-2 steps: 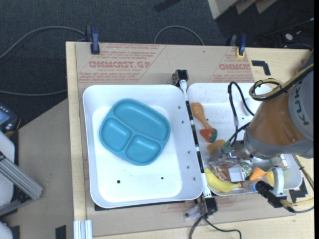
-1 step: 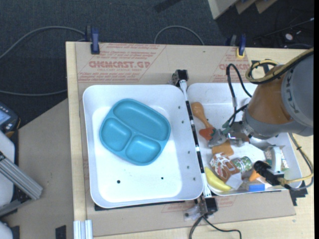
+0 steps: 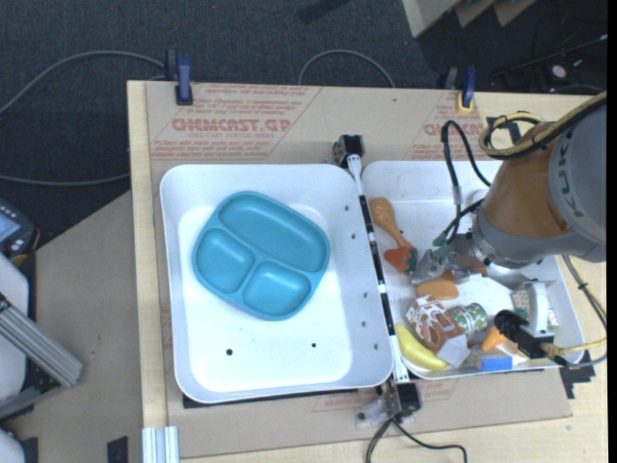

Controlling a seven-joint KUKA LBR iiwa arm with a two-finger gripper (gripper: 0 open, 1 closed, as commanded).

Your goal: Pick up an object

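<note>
Progress: honestly looks like early-to-middle going. The grey arm with the orange band (image 3: 540,196) is reaching down into the right shallow white plastic bin (image 3: 424,183), and nothing is visibly lifting clear yet, so I'd guess the grab and the lift are both left to do.

Gripper: the gripper (image 3: 445,256) is sitting low among the clutter, just beside the small orange-red lumpy piece (image 3: 400,258). Whether it's spread or pinching anything, I can't tell; it's too small and muddled from this angle.

Candidates: everything pickable is piling up in the right bin. There's a tan wooden-looking spoon shape (image 3: 386,219), a smooth yellow banana (image 3: 419,349) lying along the front wall, a glossy round can with a green and red label (image 3: 461,318), a brown and white crinkly wrapper thing (image 3: 431,322), and a small blue block (image 3: 494,364). They're touching or overlapping, so a clean grasp looks tricky to me.

Left bin: the other white bin (image 3: 183,287) is carrying a turquoise moulded plastic tray with three compartments (image 3: 260,254), matte, rounded corners, tilted a bit.

Worktop: pale board with red printed lettering (image 3: 231,123), clamped at the back.
</note>
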